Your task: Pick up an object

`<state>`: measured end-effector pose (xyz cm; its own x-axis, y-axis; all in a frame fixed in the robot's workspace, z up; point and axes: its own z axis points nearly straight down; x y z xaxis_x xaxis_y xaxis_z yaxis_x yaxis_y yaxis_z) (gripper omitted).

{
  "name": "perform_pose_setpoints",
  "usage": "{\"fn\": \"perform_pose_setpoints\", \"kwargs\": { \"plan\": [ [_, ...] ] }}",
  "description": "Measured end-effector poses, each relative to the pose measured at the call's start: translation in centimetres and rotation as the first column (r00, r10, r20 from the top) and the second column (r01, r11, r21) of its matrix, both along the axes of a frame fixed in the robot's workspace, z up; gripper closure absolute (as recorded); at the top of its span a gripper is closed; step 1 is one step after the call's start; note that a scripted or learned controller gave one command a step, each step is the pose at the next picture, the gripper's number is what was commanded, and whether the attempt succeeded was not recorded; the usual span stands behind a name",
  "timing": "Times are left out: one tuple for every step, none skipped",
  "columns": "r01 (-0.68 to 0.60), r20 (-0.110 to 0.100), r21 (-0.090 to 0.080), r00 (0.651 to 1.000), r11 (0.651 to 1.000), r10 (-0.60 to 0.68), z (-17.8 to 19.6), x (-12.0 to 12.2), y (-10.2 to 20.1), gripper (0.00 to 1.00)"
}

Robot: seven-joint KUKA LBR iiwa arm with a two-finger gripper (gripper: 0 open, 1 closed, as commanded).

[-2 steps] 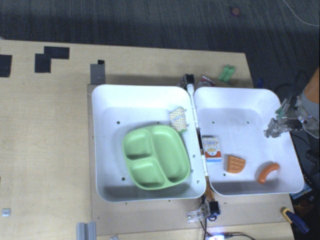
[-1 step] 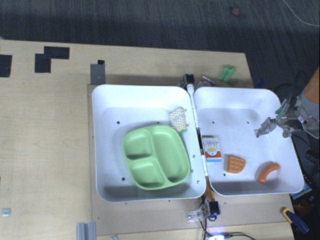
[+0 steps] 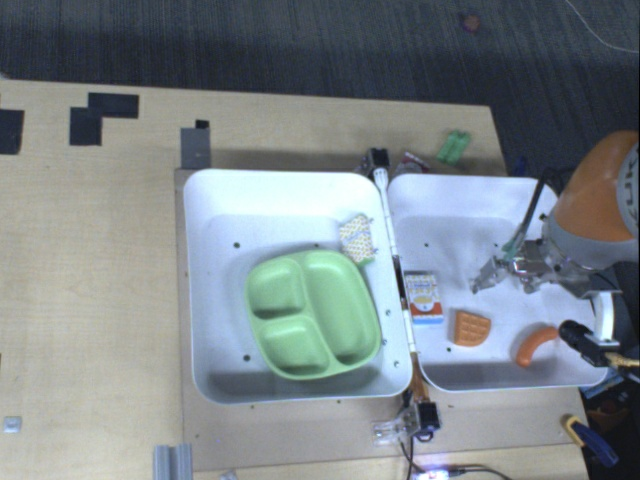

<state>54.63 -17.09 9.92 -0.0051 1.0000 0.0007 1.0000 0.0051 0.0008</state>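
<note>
My fingers (image 3: 483, 281) stand apart over the right bin (image 3: 450, 203), grasping nothing, the white floor showing between them, as my gripper (image 3: 505, 278) hangs low near the bin's middle on the grey arm with its orange band (image 3: 600, 198). Three candidates lie just below and beside me: a ridged orange wafer (image 3: 471, 328), flat and squarish; a curved orange-red sausage shape (image 3: 535, 344), smooth and rounded, near the front wall; and a small white carton (image 3: 425, 298) with orange and blue print, close against the wall that divides the bins. As I judge it, the wafer is the nearest fair target, but it sits flat, so I would need to straddle its short sides and go right down to the floor before closing. The sausage shape may roll or slip out unless taken across its narrow middle. The carton's stiff, square sides would hold best, though the wall beside it leaves little room for one finger. In the left bin (image 3: 215, 268) rest a glossy pale green divided plate (image 3: 313, 313) and a small patterned piece (image 3: 356, 236).
</note>
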Motion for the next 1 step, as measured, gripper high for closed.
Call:
{"fn": "perform_pose_setpoints", "kwargs": {
  "plan": [
    [-0.002, 0.005, 0.003, 1.0, 1.0, 0.002, -1.25, -1.76, -3.27, 0.0]
  ]
}}
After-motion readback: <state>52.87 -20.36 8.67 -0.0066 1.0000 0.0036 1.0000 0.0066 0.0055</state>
